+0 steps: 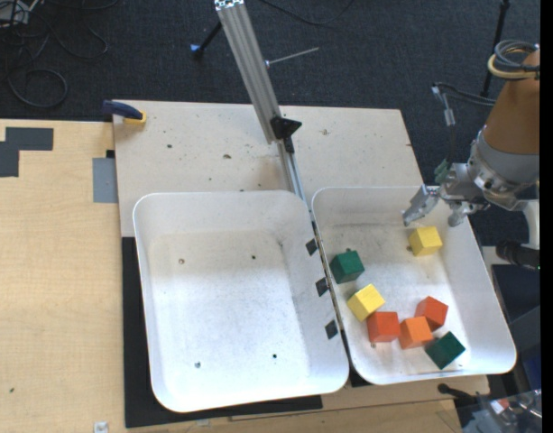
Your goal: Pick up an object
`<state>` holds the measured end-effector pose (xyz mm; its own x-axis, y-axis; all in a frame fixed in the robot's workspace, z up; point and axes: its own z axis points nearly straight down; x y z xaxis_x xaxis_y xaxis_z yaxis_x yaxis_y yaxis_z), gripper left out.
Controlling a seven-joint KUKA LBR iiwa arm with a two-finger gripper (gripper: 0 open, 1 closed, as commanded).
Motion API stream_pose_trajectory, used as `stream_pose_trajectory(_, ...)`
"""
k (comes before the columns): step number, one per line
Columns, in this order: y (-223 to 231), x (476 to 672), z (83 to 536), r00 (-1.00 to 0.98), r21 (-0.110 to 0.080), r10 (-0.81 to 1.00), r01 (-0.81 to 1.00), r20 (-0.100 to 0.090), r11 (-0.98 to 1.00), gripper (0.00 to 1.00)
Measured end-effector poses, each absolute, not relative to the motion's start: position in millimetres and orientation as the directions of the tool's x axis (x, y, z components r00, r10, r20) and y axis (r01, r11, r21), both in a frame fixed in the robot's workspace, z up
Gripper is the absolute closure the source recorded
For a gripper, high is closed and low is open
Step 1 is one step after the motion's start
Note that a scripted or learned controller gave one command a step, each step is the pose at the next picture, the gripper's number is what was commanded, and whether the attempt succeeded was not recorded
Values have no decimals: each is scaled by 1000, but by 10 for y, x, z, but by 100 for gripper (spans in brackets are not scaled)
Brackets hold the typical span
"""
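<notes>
Tool (pixel 437 213) over the far end of the right bin (pixel 389 242), fingers apart with nothing between them, one tip toward the bin's middle and the other toward its outer wall. Hangs from a grey wrist with the orange band above it, reaching in from the right and tilted inward over the rim. Directly on the near side of the tips, and touching neither as far as can be told: nearest yellow cube (pixel 426 240), alone on bare bin floor, lying almost midway under the gap between the two fingers. Looks like the likeliest target, needing little more than a short drop and a slight shift toward the camera before closing. No long axis to worry about on a cube, though its faces sit slightly turned against the line of the fingers, so likely calls for a small wrist twist or risks a corner catch. Well apart toward the bin's inner wall, green cube (pixel 346 264); farther forward, second yellow cube (pixel 366 300) touching a cluster of orange and red cubes (pixel 416 331), with a dark green cube (pixel 445 349) at the near corner. Crowded there, harder to grip cleanly. Beside all this on the counter (pixel 213 142), left bin (pixel 222 305), well out of the tool's present reach.
</notes>
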<state>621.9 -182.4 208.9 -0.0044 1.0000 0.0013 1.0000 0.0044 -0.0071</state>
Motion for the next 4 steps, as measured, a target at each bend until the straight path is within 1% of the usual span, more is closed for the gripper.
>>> stream_pose_trajectory(1, -1767, 6242, 1634, -6, -7, 1000, 1000, 2, 6, 0)
stream_pose_trajectory(2, -1718, 6314, 1204, -5, 0, 1000, 1000, -2, 5, 0)
stream_pose_trajectory(3, -1732, 6324, 1340, -3, 5, 1000, 1000, -3, 3, 100)
stream_pose_trajectory(4, -1710, 6285, 1781, -4, 2, 1000, 1000, 0, 4, 100)
